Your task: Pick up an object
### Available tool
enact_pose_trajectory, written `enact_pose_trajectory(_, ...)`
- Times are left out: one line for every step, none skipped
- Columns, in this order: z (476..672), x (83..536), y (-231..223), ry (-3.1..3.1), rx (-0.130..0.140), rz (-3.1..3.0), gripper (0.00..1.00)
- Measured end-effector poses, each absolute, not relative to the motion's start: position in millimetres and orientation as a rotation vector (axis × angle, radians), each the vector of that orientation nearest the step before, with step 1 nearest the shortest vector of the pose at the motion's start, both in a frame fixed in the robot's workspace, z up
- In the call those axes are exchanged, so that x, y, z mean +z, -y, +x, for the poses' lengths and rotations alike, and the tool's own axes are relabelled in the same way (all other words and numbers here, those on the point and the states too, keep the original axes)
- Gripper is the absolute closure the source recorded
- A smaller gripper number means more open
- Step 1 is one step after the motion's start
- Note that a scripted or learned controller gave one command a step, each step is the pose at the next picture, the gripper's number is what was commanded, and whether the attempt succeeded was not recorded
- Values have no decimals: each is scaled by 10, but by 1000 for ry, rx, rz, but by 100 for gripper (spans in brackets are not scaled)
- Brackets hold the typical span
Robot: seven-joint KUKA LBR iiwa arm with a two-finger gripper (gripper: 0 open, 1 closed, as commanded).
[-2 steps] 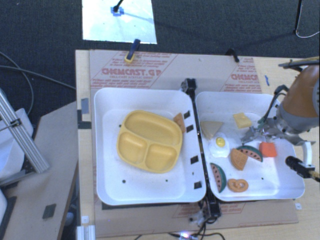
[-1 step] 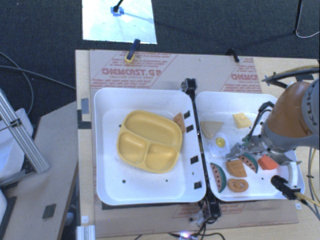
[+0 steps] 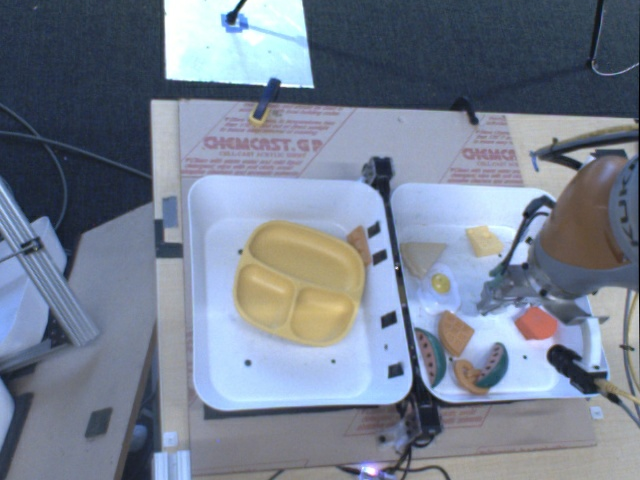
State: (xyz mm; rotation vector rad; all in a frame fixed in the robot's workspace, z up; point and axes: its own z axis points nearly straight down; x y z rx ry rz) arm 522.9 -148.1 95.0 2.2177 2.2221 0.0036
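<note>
The right bin [image 3: 440,200] holds toy food: a yellow cheese wedge [image 3: 483,240], a pale triangular slice [image 3: 422,258], a fried egg [image 3: 440,286], an orange wedge [image 3: 456,333], two watermelon slices [image 3: 428,356] [image 3: 486,368] and a red-orange block [image 3: 537,323]. My gripper [image 3: 497,296] is low inside this bin, between the egg and the red-orange block, just left of the block. The arm's orange band [image 3: 592,230] sits above it and hides part of the bin's right side.
The left bin [image 3: 220,228] holds a yellow divided plate [image 3: 298,281] with a small orange piece [image 3: 358,240] at its upper right edge. A black divider [image 3: 392,268] runs between the bins. Cardboard [image 3: 300,138] lies under both.
</note>
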Motion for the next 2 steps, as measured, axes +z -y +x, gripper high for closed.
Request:
enact_pose_trajectory(5558,1039,2102,-2214,2,2218,100)
enact_pose_trajectory(5553,1138,2066,-2219,4,2217,100)
